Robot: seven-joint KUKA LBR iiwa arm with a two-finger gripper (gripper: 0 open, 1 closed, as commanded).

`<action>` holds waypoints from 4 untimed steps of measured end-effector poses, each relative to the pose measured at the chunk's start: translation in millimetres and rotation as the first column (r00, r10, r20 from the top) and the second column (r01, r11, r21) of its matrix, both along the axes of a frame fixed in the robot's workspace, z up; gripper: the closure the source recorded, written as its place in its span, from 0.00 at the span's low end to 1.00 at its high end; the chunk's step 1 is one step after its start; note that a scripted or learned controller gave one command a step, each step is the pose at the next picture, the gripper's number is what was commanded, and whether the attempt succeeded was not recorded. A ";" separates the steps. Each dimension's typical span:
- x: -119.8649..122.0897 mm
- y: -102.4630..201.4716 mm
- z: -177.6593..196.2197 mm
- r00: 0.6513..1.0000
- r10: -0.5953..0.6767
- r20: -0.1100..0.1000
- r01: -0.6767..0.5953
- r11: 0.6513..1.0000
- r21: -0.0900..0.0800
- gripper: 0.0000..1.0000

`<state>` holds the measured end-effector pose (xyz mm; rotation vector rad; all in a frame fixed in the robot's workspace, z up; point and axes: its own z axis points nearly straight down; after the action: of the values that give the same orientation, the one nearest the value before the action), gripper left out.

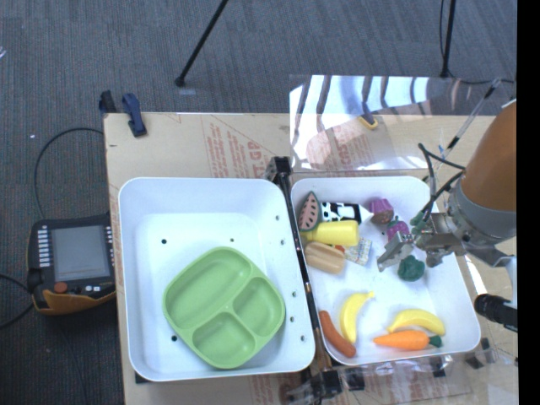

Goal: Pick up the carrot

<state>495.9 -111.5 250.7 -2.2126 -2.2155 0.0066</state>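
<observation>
Orange with a green top, the carrot [408, 340] is seen lying flat in the right bin [439, 194], close to its near edge and toward its near right corner, with the green end pointed at the right wall. Just behind it and touching or nearly touching, a banana [417, 319] is laid along the same line. A second banana [354, 313] is placed upright in the picture a little to the left, and a red sausage [337, 334] is set near the near left corner of this bin.

The gripper [400, 250] is held over the middle of the right bin, toward its right wall, well apart from the carrot. Its fingers [390, 255] are seen spread, and nothing is gripped between them. A dark green lump [412, 268] is found just beside the gripper on the near side. A purple piece [381, 207] is placed near the far wall.

Along the left wall of the right bin a watermelon slice [308, 211], a black and white block [343, 213], a yellow block [336, 232] and a hot dog bun [325, 257] are grouped closely.

In the left bin [152, 201] a green plate [224, 306] with three compartments is laid toward the near right corner. Both bins are carried on a brown bench [211, 142], and a blue clamp [132, 113] is fixed at its far left corner. A pendant [74, 261] is set on the floor off the left edge of the bench
</observation>
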 end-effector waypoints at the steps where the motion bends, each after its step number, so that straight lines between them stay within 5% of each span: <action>1: -20.0 -11.3 -140.5 1.000 -0.020 0.005 0.020 1.000 0.001 0.00; 3: -20.3 -86.7 -163.9 0.917 0.399 0.009 -0.399 0.917 0.000 0.00; 4: -6.2 28.7 -99.9 0.935 0.354 0.011 -0.354 0.935 0.002 0.00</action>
<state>489.7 -82.8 150.9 -1.7807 -2.5817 -0.0064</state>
